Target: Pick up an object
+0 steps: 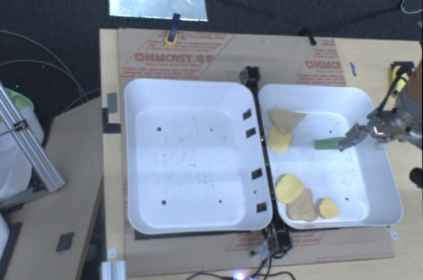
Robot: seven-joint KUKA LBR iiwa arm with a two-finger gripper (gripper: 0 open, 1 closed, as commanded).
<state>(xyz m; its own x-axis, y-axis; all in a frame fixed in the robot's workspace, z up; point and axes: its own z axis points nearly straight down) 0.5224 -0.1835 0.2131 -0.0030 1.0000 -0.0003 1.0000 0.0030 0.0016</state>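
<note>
1. Arm [410,115]: seen entering from the right of the camera view, at about mid-height, above the right edge of the right bin [386,160].
2. Wrist: a grey, metallic section, extended leftward and slightly downward.
3. Gripper [349,139]: positioned over the right bin's interior, nearer its right wall than its left; pointed left.
4. Finger state: not resolved, since the tip is small and blurred.
</note>
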